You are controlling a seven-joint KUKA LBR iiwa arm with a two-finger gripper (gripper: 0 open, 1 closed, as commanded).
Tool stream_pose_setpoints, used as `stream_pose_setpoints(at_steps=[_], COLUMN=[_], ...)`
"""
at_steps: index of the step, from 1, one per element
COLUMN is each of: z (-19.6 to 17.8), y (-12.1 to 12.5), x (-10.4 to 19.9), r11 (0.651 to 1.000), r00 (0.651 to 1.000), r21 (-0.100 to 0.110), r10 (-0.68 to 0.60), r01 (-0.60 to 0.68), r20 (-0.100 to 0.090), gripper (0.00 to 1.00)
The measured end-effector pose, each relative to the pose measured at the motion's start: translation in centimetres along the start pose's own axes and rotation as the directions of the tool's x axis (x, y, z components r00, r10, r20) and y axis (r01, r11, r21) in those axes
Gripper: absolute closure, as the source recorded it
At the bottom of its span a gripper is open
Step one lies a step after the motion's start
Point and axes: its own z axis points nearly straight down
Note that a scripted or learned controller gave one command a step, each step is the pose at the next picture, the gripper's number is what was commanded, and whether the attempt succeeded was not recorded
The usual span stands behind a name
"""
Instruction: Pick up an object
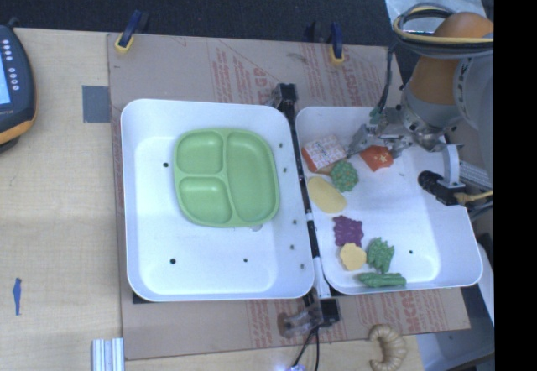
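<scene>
Here, on the left, the left bin holds a green divided plate near its middle, with bare white floor along the front edge. In the right bin the toys crowd the left wall: a red-and-white block, green broccoli, a yellow piece, a purple piece. My pincer hangs over the far edge, just above a red toy; its fingers are spread and hold nothing. The floor to the right of the toys is open.

text: red print on the brown cardboard sheet under the bins, along its far and right edges, too blurred to read | handheld pendant at bench's left edge: screen illegible
</scene>
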Motion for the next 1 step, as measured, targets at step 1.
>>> stream_pose_setpoints(at_steps=[1], z=[-1.08], y=[0.04], x=[-0.05], r11=[1.0], r00=[1.0], r21=[0.001], r10=[-0.002], r01=[0.002], r20=[0.001], gripper=[1.0])
